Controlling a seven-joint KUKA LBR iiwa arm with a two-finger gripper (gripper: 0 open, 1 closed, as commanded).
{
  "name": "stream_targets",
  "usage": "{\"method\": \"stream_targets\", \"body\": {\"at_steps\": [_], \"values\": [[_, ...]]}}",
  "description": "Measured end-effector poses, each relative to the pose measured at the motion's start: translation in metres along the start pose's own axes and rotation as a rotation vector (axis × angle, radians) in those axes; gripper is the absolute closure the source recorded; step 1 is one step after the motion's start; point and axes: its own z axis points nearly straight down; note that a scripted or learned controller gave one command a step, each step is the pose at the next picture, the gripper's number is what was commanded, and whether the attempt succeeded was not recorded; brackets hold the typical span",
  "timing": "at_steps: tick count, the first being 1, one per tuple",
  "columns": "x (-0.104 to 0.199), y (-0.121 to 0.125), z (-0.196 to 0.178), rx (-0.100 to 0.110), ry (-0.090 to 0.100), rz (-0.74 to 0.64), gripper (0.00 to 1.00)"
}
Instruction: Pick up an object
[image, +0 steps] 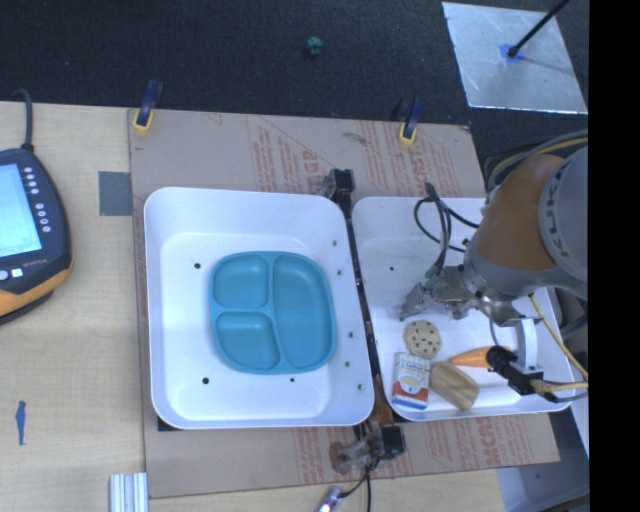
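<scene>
My gripper hangs low over the middle of the right bin, below the grey wrist and its orange band. Just below it lies a round chocolate-chip cookie, apart from the gripper. Nearer the bin's front edge are a small white carton, a tan wooden block touching the carton, and an orange carrot-like piece partly under the arm's cables. Nothing shows in the gripper's grasp.
The left bin holds a blue divided plate. A teach pendant lies on the bench at far left. Clamps pin the cardboard sheet at the back. Black cables trail across the right bin.
</scene>
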Motion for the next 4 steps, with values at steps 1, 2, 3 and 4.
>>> {"method": "stream_targets", "body": {"at_steps": [1, 2, 3, 4], "values": [[0.012, -0.045, -0.002, 0.001, 0.0, 0.001, 0.0], [0.011, -0.044, -0.014, 0.0, 0.0, -0.001, 1.0], [0.011, -0.044, -0.014, 0.0, 0.0, -0.001, 0.0], [0.01, -0.043, -0.024, -0.001, -0.003, -0.004, 1.0]]}}
